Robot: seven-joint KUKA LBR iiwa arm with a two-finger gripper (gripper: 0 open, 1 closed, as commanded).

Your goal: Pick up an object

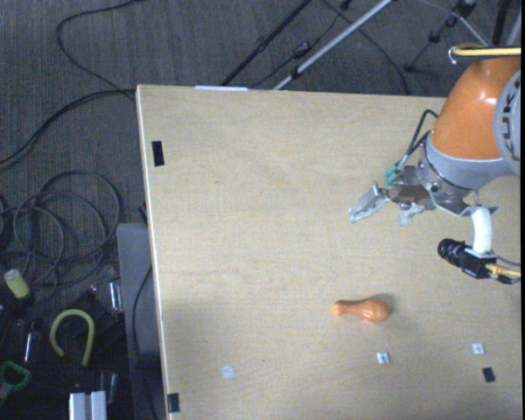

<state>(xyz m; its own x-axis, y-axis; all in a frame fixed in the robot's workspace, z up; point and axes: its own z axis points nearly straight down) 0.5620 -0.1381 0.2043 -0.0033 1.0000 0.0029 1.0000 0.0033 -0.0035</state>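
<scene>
Nearest the camera, three small pale and dark markers dot the lower right part of a light tan wooden board that fills most of the view. Just beyond them lies a small orange pear-shaped object, resting on its side with its narrow neck pointing left and its rounded end to the right; it sits alone on the board. Off the board's left edge, on dark grey carpet, lie a curved yellow-green hook-shaped tool and loops of black cable. Farther up the board, the metal two-finger gripper reaches in from the right, poised over bare wood well apart from the orange object and above it in the view. Its silvery fingers are spread apart, with nothing between them. Behind the gripper, the grey wrist joins the arm's broad orange band, and a short white-and-black fitting hangs beside it. At the board's far left, a small black rectangular mark sits near the edge. Beyond the far edge, slanted metal stand legs cross the carpet.
</scene>
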